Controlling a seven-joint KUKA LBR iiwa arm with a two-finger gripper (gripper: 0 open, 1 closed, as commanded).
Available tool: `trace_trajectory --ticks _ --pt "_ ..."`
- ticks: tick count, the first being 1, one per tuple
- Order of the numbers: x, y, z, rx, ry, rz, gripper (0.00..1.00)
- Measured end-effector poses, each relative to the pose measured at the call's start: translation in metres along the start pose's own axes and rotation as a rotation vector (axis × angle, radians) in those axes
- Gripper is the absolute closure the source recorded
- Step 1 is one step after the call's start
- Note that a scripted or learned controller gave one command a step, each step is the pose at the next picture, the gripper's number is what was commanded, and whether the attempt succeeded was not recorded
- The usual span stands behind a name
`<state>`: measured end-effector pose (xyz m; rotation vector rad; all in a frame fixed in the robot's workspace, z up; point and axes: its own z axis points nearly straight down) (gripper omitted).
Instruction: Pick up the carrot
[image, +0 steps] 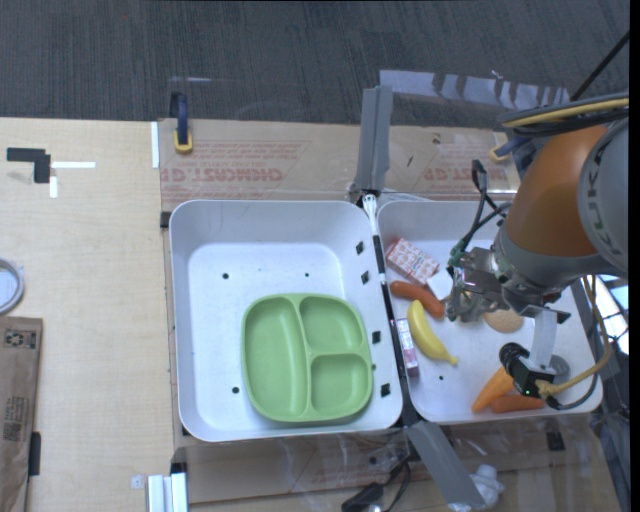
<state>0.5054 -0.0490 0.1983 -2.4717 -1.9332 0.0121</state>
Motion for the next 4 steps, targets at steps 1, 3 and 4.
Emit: trace_trajectory --ticks 1,3,4 --pt "-0.001 0.000 -0.008 0.003 -0.002 0.000 1.00" --pt "0.049 -0.040 -0.015 -0.004 0.000 -0.417 1.00" --pt "0.072 -0.036 -0.017 -0.004 0.001 -0.061 1.00"
